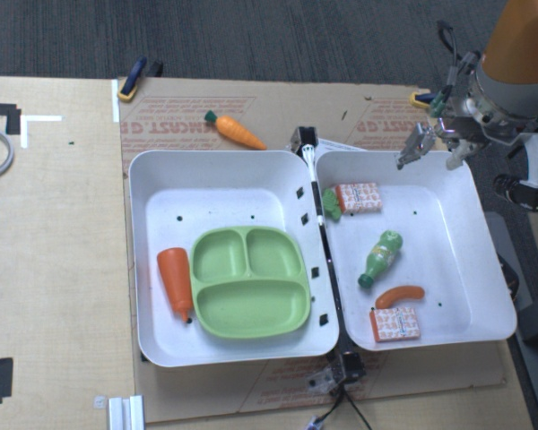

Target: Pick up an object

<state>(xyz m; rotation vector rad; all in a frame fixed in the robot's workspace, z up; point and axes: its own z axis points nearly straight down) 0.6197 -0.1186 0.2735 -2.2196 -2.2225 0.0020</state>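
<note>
An orange band (pixel 520 16) is seen above the wrist, followed below by a grey collar (pixel 511 92). Thin dark cables (pixel 450 47) are looped beside it. The gripper (pixel 435 146) is built of small metallic grey parts, with a green and yellow fleck just behind it.

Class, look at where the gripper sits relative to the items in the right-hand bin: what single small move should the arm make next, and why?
Probably move the gripper left and down into the right bin, toward the small box nearest it. The gripper hangs over the bin's far edge with nothing between its fingers, while the box lies flat with bare floor on its right side.
</note>
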